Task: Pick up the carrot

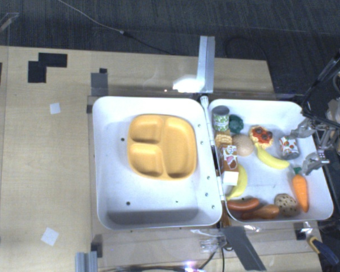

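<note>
1. Along the near wall of the right bin (328, 211), two sausages are lying end to end: a red sausage (243, 204) and a browner sausage (265, 211) touching it on the right.
2. Just right of them a speckled cookie (284, 203) is sitting, and the carrot (300, 192) is lying beside it, orange with its green top pointing away toward the far side, close to the bin's right wall.
3. A yellow banana (239, 183) is curving along the bin's left wall, with a small white block (230, 178) resting against it.
4. The gripper (310, 147) is hovering at the right side of this bin, just beyond the carrot's green top; its two metal fingers (301, 131) are standing spread apart with nothing between them, so it is holding nothing.
5. A second banana (270, 158) is lying mid-bin, next to a small patterned cube (289, 147) near the fingers.
6. Farther back, a red strawberry-like piece (261, 134), a pale round item (243, 145), a dark green lump (236, 123) and a small can (220, 118) are clustering toward the far left corner.
7. In the left bin (110, 152), a yellow divided tray (161, 146) is sitting near the middle, well apart from the carrot.
</note>
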Robot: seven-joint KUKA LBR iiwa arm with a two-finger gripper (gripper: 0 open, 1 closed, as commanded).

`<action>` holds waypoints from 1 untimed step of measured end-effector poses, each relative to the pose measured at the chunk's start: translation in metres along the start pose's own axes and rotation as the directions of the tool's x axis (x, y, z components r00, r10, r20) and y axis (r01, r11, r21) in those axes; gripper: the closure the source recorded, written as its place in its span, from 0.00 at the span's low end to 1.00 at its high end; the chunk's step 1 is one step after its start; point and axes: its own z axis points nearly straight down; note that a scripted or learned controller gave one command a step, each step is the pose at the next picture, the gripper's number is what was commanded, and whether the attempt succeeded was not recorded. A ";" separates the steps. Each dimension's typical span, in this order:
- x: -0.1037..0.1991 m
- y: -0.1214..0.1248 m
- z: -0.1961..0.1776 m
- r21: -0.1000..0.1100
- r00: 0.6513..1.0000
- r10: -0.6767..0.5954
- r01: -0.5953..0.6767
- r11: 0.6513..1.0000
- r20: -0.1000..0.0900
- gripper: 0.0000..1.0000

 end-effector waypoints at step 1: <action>-0.017 -0.029 0.153 -0.005 0.994 -0.112 0.112 0.994 -0.010 0.00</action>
